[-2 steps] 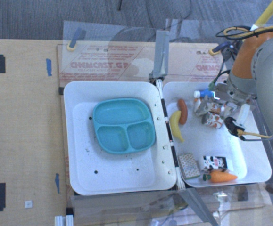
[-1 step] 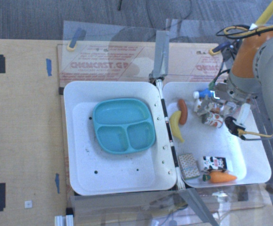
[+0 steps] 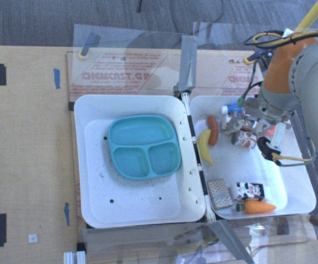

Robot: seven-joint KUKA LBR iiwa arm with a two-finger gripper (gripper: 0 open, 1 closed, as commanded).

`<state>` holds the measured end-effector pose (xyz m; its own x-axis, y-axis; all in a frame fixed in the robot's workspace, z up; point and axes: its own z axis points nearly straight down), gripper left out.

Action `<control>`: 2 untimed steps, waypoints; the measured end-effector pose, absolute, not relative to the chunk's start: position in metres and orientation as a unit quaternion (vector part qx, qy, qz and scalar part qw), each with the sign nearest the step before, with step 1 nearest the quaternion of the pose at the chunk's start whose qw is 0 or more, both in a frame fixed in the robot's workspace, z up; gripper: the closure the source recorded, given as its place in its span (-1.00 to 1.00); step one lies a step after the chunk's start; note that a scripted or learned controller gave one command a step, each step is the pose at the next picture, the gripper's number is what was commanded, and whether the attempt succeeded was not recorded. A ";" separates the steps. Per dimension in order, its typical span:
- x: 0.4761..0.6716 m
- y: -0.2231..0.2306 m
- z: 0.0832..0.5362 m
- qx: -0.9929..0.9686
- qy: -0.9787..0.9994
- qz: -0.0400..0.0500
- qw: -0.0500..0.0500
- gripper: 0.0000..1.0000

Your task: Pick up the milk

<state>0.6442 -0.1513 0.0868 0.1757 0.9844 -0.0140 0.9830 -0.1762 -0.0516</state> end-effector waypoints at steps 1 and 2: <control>0.654 -0.090 0.144 -0.751 -0.660 0.001 0.000 1.00; 0.545 -0.168 0.178 -0.807 -0.590 0.002 0.002 1.00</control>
<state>0.5454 -0.1677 0.1778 0.3039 0.9527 -0.0006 0.9527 -0.3039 -0.0052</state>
